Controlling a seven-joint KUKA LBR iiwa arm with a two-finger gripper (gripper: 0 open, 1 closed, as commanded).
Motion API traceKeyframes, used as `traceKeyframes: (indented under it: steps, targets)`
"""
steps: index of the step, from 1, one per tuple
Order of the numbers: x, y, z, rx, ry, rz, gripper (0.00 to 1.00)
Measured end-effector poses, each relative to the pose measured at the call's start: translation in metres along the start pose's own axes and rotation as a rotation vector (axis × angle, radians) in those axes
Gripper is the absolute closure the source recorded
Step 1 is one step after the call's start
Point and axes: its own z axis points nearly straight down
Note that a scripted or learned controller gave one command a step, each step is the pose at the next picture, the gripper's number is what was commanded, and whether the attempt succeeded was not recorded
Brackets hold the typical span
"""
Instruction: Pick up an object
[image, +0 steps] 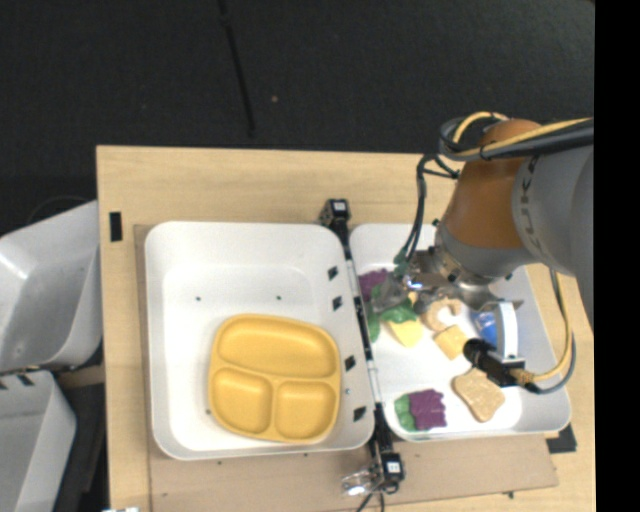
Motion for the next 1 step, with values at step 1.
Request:
traceKeyframes:
  steps: [1]
  targets:
    - [0.0614, -0.0230, -0.0194, 0.009, 0.001, 0.003, 1.00]
